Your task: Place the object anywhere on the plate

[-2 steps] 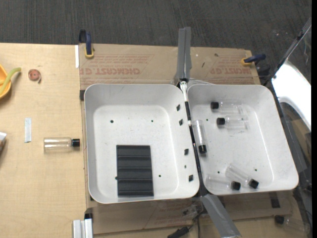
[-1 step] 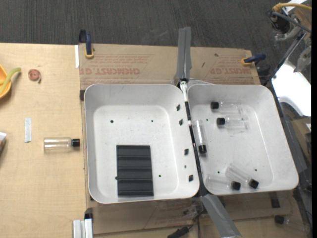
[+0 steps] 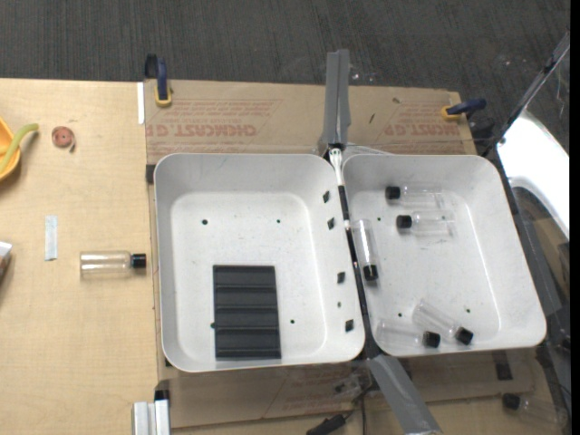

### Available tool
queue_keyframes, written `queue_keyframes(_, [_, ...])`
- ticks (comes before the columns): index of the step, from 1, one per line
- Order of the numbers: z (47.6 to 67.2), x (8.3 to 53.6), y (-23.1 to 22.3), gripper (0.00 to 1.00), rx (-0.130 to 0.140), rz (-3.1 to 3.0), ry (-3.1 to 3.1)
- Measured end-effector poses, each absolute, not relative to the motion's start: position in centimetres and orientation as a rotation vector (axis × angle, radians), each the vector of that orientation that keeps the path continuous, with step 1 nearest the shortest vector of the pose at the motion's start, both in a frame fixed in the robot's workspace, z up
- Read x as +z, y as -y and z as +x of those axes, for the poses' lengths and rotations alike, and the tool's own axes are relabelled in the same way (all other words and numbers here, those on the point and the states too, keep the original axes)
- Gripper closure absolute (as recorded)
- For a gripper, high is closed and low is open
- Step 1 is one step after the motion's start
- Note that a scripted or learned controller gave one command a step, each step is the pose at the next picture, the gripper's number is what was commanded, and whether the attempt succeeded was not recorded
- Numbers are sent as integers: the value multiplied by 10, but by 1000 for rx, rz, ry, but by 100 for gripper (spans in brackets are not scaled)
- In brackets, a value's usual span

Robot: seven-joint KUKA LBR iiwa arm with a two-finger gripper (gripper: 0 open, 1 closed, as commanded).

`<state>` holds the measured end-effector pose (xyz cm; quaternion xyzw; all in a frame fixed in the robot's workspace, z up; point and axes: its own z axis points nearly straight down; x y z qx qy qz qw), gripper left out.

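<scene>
Best grasped across its barrel, a clear black-capped plastic vial point(image 3: 412, 222), right of centre, goes to the black ribbed rectangular plate point(image 3: 246, 311), lower centre.

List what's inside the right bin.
Right bin holds several clear vials with black caps: two near the back, one along the left wall, two at the front. Clear bodies blur into the white floor, so exact count is uncertain.

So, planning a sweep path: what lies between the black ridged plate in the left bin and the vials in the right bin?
In the camera view, bare white floor, then the bins' adjoining rims, separate plate from vials.
</scene>
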<state>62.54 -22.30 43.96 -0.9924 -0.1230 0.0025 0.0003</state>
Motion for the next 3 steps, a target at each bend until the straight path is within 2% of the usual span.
queue_keyframes(1, [542, 440, 222, 0, 8, -3114, 404])
queue_keyframes(2, [615, 433, 169, 0, 8, -3121, 353])
queue_keyframes(3, [629, 439, 223, 0, 8, -3125, 314])
